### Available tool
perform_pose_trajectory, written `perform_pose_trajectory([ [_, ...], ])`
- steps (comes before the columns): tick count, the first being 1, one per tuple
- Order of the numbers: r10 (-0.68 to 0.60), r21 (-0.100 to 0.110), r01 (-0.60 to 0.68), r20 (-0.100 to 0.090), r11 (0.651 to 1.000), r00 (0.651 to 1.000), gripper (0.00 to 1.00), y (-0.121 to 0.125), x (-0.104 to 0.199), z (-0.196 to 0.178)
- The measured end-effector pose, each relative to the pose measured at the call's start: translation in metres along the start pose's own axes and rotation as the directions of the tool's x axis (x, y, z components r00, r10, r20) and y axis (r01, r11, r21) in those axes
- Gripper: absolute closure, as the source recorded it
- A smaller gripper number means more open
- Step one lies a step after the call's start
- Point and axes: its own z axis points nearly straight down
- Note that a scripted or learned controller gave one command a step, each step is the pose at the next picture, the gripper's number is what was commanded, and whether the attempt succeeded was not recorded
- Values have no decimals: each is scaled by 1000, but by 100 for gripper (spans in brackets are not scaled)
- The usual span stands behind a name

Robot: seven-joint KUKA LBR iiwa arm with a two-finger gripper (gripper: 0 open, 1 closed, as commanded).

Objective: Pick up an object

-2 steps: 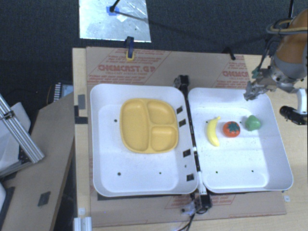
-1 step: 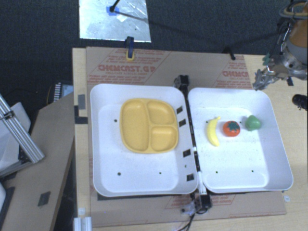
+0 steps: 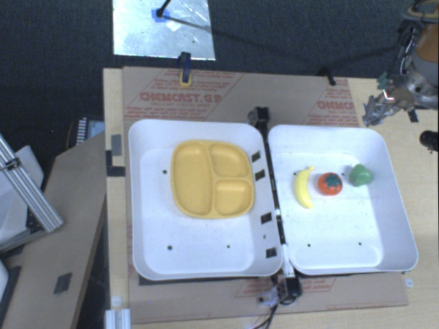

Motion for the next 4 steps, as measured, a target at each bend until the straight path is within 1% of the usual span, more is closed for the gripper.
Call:
perform_pose_trajectory([
  [1,-2,5,2,-3,1000,1000,100,-32,42,0],
  [3,-3,5,3,-4,1000,1000,100,-74,142,-9],
  [4,-3,6,3,-3,1000,1000,100,-91,190,9],
])
